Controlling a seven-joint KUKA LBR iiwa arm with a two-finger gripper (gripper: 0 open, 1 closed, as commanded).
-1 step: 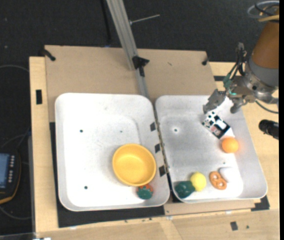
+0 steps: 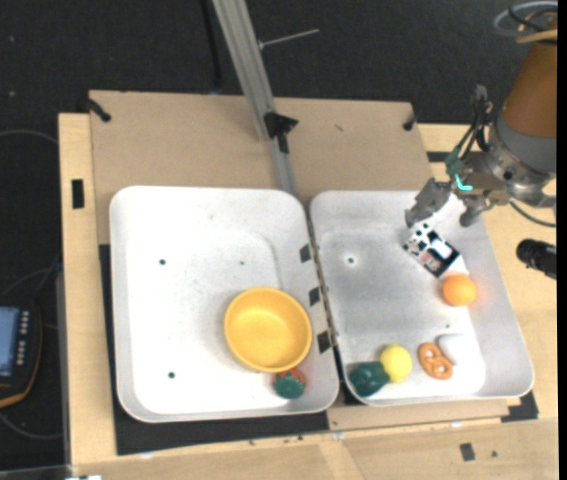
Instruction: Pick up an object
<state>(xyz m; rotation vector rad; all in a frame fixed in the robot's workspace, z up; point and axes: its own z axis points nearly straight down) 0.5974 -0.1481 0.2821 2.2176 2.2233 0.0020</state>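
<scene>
Nearest the lens, along the front wall of the right bin (image 2: 511, 313), sit the teal piece (image 2: 368, 377), yellow ball (image 2: 396, 362) and orange-white ring toy (image 2: 437, 359), all well below and left of the pincer (image 2: 441, 206) as I see it. Too far for this approach, so I skip them.

Pincer hangs over the upper right part of the right bin, wrist coming in from the right. I cannot tell its grip state; the tip is a grey blur against the white floor, and nothing shows between the tips, so I call nothing held.

Task thing, by my guess: the black-and-white checkered block (image 2: 431, 247). It lies just below the pincer and a touch left, close under the tip; touching or not, I cannot tell. Its long axis runs diagonally, upper left to lower right. I judge the move to be a short drop, with the closing line turned across that diagonal.

Orange ball (image 2: 458, 290) sits just beyond the block's lower right end, further down from the pincer. Risk: a push along the diagonal shoves the block into it.

Yellow bowl (image 2: 268, 328) is far left and down, in the left bin (image 2: 163, 228). Not relevant.
</scene>
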